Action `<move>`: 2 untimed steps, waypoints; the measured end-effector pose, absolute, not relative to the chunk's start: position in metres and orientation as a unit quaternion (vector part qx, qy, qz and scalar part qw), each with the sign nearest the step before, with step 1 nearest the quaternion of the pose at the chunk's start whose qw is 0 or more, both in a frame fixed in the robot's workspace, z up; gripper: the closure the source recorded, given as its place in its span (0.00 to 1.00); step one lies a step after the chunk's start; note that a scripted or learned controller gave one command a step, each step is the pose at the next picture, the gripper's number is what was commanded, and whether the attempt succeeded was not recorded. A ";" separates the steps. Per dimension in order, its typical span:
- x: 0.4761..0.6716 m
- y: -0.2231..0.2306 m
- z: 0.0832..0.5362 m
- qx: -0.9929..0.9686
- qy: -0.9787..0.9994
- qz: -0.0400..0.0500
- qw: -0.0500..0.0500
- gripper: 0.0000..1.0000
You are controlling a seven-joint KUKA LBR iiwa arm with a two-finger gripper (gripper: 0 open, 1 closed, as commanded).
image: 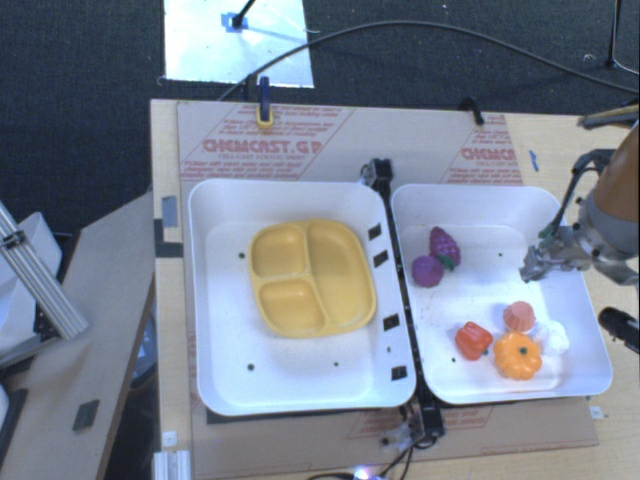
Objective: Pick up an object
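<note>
Plainly we cannot tell how the claw (pixel 535 265) stands, hovering over the right bin (pixel 480 203); near it lie a pink toy fruit (pixel 519 316), a small orange pumpkin (pixel 517 356), a red pepper (pixel 473 340) and two purple pieces (pixel 436 258). We judge these toys light, stiff, smooth and rounded, apt to slip; we would grip the pink one across its middle.

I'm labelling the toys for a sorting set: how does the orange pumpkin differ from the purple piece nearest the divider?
The orange pumpkin is bigger than the round purple piece. The pumpkin is ribbed, the purple piece smooth. The pumpkin sits near the right bin's front edge, the purple piece farther back. Both lie in that bin, apart from the gripper.
</note>
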State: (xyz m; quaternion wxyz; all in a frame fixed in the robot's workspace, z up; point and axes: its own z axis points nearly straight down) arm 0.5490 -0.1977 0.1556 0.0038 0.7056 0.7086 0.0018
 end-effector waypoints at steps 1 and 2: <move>0.551 -0.198 0.209 0.706 0.709 0.001 0.003 1.00; 0.538 -0.149 0.218 0.704 0.710 0.001 0.000 1.00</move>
